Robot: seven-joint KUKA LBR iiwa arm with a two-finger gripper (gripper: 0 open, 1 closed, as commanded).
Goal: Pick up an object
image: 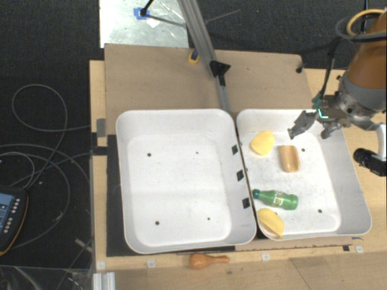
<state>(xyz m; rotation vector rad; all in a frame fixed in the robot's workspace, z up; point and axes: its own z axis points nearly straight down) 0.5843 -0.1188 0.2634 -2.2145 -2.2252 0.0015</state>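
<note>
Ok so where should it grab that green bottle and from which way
Probably across the middle of the green bottle, coming straight down. It lies flat on its side in the right bin, long axis running left-right, so fingers closing front-to-back span its narrow width. The yellow piece sits close in front.

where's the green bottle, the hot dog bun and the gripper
green bottle [276,199]: camera view, on its body's middle.
hot dog bun [289,159]: camera view, on its top centre.
gripper [313,127]: camera view, midway between its fingertips.
</note>
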